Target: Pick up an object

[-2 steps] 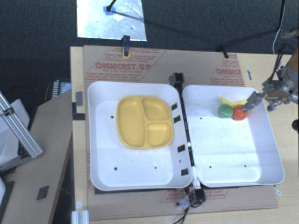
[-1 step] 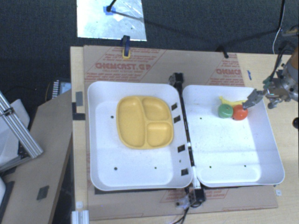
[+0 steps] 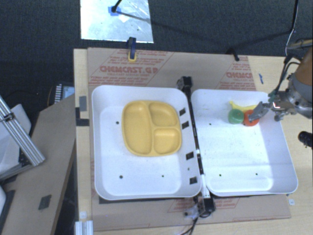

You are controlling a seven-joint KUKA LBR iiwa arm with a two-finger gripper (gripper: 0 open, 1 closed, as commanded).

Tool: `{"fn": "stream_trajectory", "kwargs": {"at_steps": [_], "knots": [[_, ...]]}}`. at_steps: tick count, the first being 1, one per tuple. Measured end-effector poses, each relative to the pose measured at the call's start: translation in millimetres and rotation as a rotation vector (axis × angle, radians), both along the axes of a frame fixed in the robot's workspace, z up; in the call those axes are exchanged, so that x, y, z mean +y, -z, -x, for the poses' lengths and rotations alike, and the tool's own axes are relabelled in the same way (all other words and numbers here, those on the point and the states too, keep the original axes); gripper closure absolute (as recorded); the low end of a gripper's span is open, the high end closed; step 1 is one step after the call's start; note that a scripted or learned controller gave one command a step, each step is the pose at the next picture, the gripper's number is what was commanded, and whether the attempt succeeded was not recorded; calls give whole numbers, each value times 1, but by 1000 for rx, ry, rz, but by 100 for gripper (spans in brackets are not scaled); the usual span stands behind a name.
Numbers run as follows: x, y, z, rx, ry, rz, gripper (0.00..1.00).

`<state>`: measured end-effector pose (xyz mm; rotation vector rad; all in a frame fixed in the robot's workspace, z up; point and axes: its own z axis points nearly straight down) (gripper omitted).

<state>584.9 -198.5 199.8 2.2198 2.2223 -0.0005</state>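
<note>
In the right bin point(image 3: 244, 180), near its far right corner, three small toys lie together: a green round one point(image 3: 235, 116), a red-orange one point(image 3: 251, 121) and a yellow banana-like piece point(image 3: 243, 106) behind them. My gripper point(image 3: 257, 112) reaches in from the right edge and sits low over the red-orange toy, partly covering it. Nothing is visibly lifted.
The left bin point(image 3: 105, 175) holds a yellow divided plate point(image 3: 151, 128). A black hinge strip point(image 3: 193, 141) runs between the bins. The arm's wrist point(image 3: 298, 94) hangs over the right bin's far right rim. A silver sheet point(image 3: 116, 13) lies beyond the bench.
</note>
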Motion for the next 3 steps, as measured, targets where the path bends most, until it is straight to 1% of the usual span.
{"fn": "stream_trajectory", "kwargs": {"at_steps": [1, 2, 3], "knots": [[-2, 61, 5, 2, 0, -1, 0], [-1, 113, 5, 2, 0, -1, 0], [-2, 99, 3, -4, 1, 1, 100]]}}
